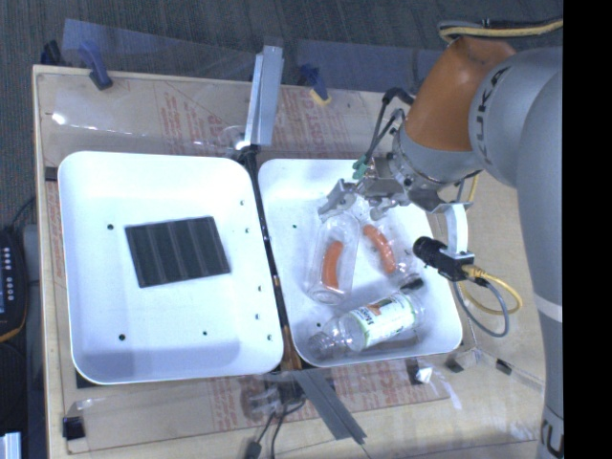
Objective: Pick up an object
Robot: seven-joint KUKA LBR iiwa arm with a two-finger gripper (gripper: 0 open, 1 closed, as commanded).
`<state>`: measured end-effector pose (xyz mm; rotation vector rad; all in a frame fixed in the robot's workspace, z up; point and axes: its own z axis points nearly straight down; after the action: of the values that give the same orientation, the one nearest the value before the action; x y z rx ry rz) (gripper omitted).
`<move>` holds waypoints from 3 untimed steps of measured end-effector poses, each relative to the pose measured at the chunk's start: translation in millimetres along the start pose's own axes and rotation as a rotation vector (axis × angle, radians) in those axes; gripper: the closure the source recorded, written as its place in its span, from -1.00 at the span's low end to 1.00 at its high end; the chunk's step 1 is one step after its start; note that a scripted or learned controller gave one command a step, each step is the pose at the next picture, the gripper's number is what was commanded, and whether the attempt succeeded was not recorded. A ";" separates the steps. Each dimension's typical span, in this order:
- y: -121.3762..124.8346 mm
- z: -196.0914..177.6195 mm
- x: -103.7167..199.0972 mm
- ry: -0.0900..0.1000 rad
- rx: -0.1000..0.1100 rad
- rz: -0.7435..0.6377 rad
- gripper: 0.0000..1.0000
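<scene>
Clear plastic cup [335,256] lies just below the claw [361,199], whose fingers look spread and grip nothing.

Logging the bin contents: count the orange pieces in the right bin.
2. One orange piece lies mid-bin under a clear wrapper; the other orange piece lies to its right, just below the gripper. More could be hidden under the arm.

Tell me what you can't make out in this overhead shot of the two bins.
- Gripper, camera view: the wrist hides its fingers, so open or shut is unclear.
- Clear plastic bottle: label print too small to read.
- Orange pieces: seen through clear plastic, so their shape is unclear.
- Right bin: upper right corner hidden by the arm.
</scene>
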<state>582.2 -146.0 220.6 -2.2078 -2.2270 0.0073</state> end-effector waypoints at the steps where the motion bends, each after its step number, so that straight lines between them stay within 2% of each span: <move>1: -9.7 90.4 5.3 -0.011 -0.033 -0.112 -1.00; 2: -38.2 128.1 -30.4 -0.003 -0.009 -0.150 -1.00; 3: -38.2 119.8 -29.9 -0.004 -0.005 -0.156 1.00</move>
<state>543.4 -176.2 101.0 -2.0315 -2.3969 0.0050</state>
